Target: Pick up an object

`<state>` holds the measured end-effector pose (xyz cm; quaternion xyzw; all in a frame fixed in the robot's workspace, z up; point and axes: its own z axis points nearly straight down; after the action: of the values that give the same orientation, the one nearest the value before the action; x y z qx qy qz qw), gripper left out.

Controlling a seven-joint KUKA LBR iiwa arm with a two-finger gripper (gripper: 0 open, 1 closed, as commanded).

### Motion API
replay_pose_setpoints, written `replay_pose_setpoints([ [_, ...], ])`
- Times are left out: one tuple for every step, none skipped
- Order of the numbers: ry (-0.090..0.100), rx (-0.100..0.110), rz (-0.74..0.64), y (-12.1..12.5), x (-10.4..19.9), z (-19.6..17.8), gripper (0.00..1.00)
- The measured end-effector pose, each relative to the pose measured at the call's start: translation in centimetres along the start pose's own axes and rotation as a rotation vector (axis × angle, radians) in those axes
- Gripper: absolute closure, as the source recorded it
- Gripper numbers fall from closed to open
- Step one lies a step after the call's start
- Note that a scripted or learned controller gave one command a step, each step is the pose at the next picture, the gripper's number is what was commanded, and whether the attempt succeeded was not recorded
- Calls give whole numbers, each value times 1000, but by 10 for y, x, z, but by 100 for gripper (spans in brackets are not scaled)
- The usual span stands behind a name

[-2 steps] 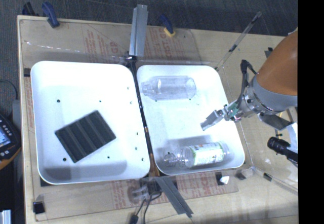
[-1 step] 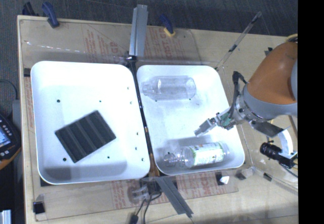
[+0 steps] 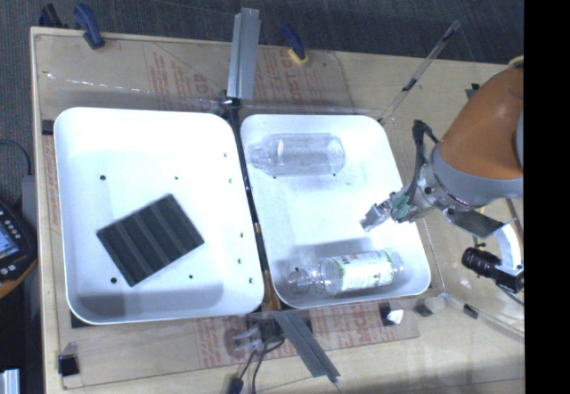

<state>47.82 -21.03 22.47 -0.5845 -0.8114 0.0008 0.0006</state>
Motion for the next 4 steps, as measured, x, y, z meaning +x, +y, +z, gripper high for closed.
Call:
replay_pose_setpoints([
  [0,0,0,0,0,0,0],
  [0,0,0,0,0,0,0],
  [-1,-5,-135,8,19,133,0],
  [-12,-1,95,26,84,132,0],
])
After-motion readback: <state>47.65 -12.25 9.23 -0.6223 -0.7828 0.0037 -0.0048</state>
